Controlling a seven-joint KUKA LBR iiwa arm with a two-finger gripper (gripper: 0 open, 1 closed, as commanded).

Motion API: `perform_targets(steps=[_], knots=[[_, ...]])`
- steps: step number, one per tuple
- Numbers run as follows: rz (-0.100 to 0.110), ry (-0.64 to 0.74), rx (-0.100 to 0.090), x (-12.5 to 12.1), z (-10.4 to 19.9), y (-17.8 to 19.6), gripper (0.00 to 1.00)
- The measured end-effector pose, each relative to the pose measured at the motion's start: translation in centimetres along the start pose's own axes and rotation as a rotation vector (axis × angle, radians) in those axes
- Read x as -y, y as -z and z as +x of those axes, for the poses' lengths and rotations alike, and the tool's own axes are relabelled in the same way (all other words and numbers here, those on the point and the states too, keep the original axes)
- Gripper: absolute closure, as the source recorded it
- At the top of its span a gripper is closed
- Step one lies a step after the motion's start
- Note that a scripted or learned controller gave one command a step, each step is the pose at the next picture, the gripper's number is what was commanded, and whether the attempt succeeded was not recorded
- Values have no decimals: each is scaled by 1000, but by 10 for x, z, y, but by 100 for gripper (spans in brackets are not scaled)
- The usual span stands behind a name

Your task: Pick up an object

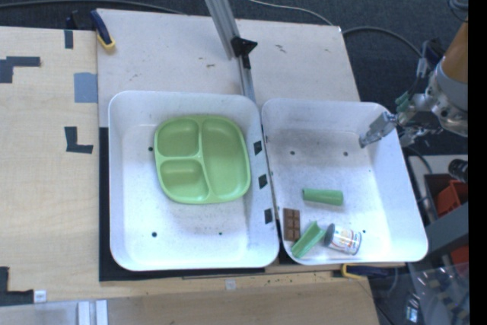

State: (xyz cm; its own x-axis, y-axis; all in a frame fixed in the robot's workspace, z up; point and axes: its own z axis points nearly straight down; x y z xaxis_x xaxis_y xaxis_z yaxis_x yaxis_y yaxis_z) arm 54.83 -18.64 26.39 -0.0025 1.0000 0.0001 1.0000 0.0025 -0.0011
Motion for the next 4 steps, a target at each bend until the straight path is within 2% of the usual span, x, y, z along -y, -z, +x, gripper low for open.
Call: perform_targets(steps=[1,4], knots=[[0,0,0,0,0,0,0],[6,0,-1,-17,12,-151,0]])
